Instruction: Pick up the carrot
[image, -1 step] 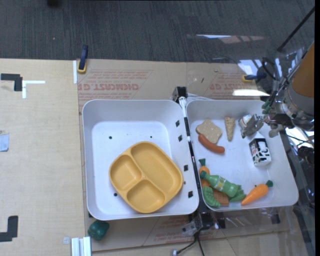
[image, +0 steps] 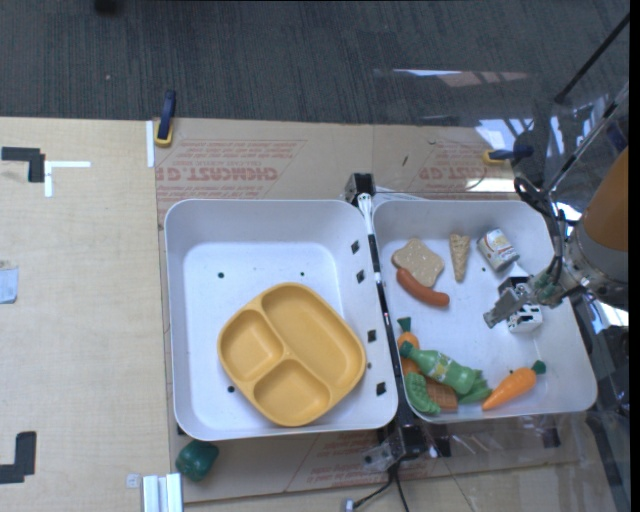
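The carrot (image: 512, 386) is orange with a green top and lies at the front right of the right bin (image: 478, 215), tilted, its leafy end pointing up and right. My gripper (image: 512, 307) hangs over the right side of that bin, a short way above and behind the carrot, apart from it. Its fingers point down and left toward the bin floor, and nothing shows between them.
The right bin also holds a bread slice (image: 419, 262), a sausage (image: 424, 288), a cracker wedge (image: 459, 255), a small white carton (image: 496, 248) and green vegetables (image: 440, 372) beside the carrot. A yellow divided plate (image: 290, 352) lies in the left bin. A green pepper (image: 197, 458) sits outside.
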